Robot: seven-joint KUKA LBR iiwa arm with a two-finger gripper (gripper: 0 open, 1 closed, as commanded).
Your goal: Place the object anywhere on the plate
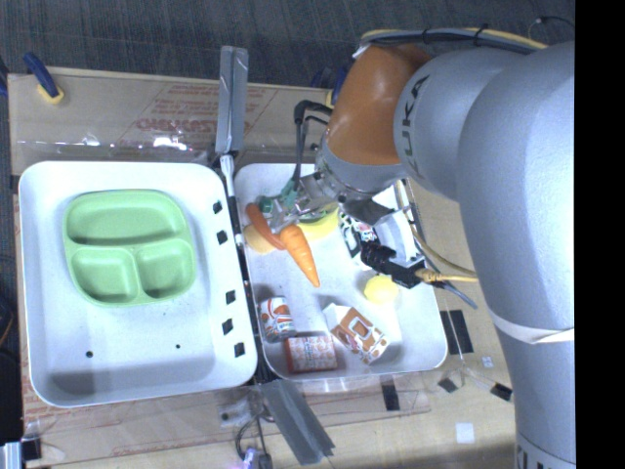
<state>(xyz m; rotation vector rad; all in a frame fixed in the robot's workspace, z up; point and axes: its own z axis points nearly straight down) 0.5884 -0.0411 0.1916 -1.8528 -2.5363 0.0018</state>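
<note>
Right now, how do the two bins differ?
The left bin holds one thing, a green sectioned plate; the right bin holds many: a carrot, a can, small packages. The gripper hangs over the right bin, none over the left bin. Both are shallow and white.

Light even and fairly bright, coming from overhead. White bins (117,369) read clean, near blown out on the flat floor left of the arm (488,135). Soft shadow pools along the left bin's lower-left corner, far from the gripper (293,203). Broad sheen on the grey arm casing and a warm highlight on the orange band (376,106). Green plate (127,247) is evenly lit, with mild gloss. Overall soft and low-resolution; labels on small items below the gripper are unreadable. Dark floor beyond the bench is noisy.
</note>
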